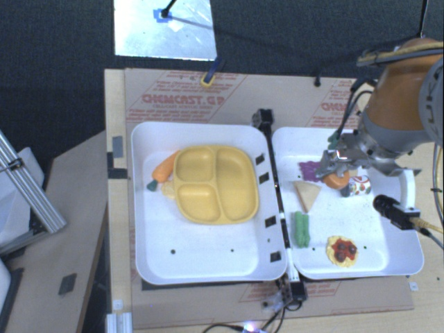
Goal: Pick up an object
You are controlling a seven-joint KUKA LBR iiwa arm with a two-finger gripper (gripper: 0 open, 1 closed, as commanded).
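Note:
My gripper reaches into the right bin from the right, low over its far middle. Right under it lie a purple item and an orange item, with a small white and red piece beside them. Whether anything sits between the fingers is hidden by the wrist. Nearer the front lie a tan wedge, a green piece and a small pizza-like disc. In the left bin a yellow divided plate rests with a carrot at its left edge.
A black divider with clips runs between the two bins. A black cylindrical part of the arm hangs over the right bin's right side. Cardboard underlies both bins, and a shiny metal sheet lies at the back.

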